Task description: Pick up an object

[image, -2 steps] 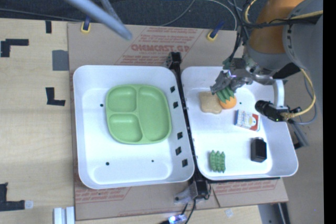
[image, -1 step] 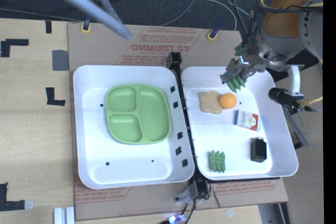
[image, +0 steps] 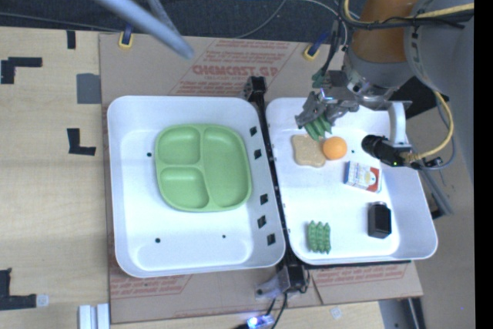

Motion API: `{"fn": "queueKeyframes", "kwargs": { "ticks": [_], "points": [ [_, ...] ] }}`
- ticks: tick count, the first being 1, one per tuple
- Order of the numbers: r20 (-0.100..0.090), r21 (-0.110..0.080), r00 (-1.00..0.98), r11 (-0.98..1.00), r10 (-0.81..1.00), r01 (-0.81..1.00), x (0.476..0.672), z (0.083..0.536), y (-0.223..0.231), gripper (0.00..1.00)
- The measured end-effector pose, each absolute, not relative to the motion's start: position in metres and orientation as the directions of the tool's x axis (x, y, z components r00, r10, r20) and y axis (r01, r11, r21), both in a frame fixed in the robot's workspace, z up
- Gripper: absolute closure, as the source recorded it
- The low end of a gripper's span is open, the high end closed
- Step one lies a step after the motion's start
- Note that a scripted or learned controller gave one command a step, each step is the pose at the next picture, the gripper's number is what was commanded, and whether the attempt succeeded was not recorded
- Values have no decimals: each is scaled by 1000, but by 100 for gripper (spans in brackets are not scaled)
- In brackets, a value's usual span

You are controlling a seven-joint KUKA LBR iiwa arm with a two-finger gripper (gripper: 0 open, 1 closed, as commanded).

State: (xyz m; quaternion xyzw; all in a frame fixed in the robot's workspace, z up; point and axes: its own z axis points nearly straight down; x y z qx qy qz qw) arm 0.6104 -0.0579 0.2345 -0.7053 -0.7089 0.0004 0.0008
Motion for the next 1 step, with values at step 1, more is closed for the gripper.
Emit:
{"fn": "queueKeyframes", "kwargs": {
  "ticks": [1],
  "points": [
    [2, -1, -7, 7, 1000, 1000, 615, 241, -6, 100]
  ]
}}
